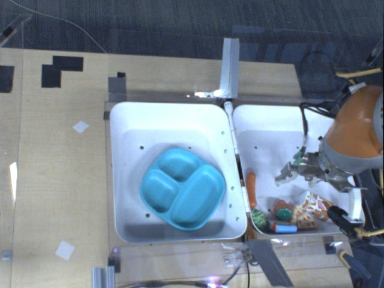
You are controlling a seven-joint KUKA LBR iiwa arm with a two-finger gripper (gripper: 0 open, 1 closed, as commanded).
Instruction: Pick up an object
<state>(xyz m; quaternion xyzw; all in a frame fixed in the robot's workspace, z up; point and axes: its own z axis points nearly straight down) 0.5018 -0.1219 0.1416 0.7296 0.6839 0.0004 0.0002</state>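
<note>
Gripper (288, 174) hovers in right bin (264, 125), fingers' state unclear, above toys (288, 212) at lower right. Blue tray (183, 188) in left bin (129, 161).

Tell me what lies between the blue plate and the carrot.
In the camera view, between the blue plate and the carrot lie bare white floor of the left bin and the two bins' adjoining walls; no loose items.

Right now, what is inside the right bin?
The right bin holds an orange carrot-like piece, small toys, a blue item and a patterned packet. The arm covers its far-right part.
</note>
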